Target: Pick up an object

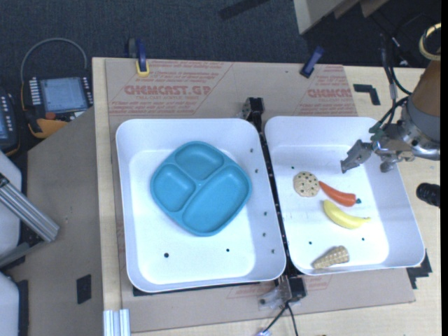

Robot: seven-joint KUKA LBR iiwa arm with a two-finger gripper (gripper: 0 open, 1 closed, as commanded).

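Note:
In the right bin (315,135) lie a round cookie (305,183), an orange carrot (339,194), a yellow banana (344,216) and a tan ice cream cone (331,257). My gripper (369,158) hangs over the bin's upper right part, above and to the right of the carrot. Its two fingers are spread apart, open, with nothing between them. One dark fingertip (350,162) points down-left toward the carrot.
The left bin (140,145) holds a blue divided plate (201,187). The arm enters from the right edge with cables above it. A black divider runs between the bins. A small screen device (61,94) sits off the bench at the left.

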